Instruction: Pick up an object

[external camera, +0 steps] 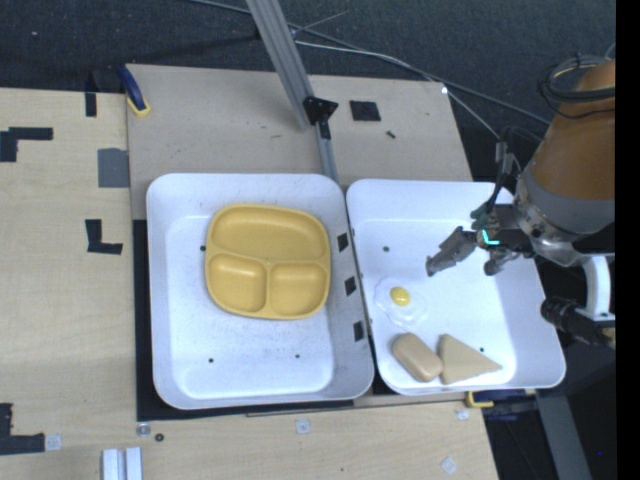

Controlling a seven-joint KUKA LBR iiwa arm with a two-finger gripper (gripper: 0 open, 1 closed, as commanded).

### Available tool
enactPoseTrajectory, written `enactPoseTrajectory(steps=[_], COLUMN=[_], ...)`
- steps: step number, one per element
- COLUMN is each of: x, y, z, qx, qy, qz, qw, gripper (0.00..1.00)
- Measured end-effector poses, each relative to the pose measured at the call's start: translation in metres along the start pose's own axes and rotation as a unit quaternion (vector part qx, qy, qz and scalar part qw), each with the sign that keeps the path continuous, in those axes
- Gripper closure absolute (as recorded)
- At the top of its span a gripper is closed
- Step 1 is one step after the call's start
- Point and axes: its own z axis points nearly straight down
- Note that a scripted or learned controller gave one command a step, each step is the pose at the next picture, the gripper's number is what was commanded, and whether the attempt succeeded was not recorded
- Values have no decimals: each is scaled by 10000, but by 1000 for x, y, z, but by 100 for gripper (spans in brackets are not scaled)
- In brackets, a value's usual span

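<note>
though partly cropped, arm, gripper above right bin

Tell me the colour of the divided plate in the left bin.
Yellow. The plate shows plainly in the camera view, lying flat in the left bin.

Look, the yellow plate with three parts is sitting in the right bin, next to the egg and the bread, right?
Not quite. The camera view shows the yellow plate in the left bin, by itself. The egg and the bread lie in the right bin, where the gripper hangs above them.
</note>
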Motion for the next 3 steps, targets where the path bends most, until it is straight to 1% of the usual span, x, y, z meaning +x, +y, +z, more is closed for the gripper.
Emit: enactPoseTrajectory(steps=[1,2,3], x=[0,-2,-3], y=[0,-4,1], z=[0,64,110], qx=[-4,29,26], qy=[0,3,4], qz=[-1,9,8], qw=[10000,10000,10000], gripper=[0,0,0])
